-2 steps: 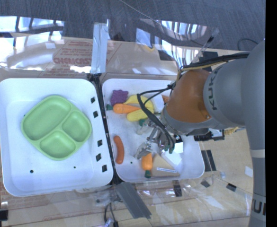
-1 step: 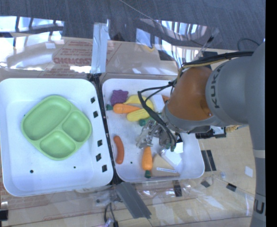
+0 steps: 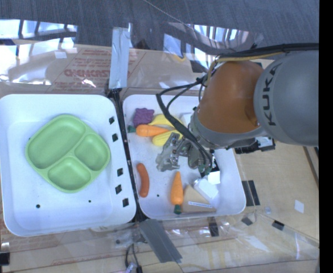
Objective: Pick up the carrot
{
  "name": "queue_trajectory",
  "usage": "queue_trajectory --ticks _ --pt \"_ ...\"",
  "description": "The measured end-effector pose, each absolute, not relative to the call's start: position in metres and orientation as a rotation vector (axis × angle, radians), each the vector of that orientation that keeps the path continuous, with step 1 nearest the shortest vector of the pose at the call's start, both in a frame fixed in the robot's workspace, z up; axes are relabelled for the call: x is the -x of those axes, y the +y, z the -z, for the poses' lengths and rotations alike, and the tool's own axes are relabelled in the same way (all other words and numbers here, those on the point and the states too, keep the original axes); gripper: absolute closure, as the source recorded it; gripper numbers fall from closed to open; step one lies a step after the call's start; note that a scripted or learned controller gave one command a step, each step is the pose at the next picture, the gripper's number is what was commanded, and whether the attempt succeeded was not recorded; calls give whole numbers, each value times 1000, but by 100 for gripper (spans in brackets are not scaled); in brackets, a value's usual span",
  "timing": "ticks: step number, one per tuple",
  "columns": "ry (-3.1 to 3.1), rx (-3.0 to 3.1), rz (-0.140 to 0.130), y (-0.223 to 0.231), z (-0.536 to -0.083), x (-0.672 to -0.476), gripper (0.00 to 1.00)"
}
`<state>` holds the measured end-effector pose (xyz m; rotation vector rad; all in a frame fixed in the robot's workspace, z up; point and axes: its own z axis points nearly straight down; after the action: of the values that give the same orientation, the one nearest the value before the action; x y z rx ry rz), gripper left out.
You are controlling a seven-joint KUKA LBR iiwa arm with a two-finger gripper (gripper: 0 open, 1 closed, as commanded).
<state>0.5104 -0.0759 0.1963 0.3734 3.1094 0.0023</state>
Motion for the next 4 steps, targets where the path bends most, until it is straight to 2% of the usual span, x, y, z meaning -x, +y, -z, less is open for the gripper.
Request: queue_trajectory --ticks 1,2,3,4 --pt "3143 19 -1 -45 -206 -477 100" --pt "3135 -166 0 -9 -209 -495 100" --pt "3091 535 1 -5 -242 -489 100" --pt "3136 244 -1 96 -191 -510 100"
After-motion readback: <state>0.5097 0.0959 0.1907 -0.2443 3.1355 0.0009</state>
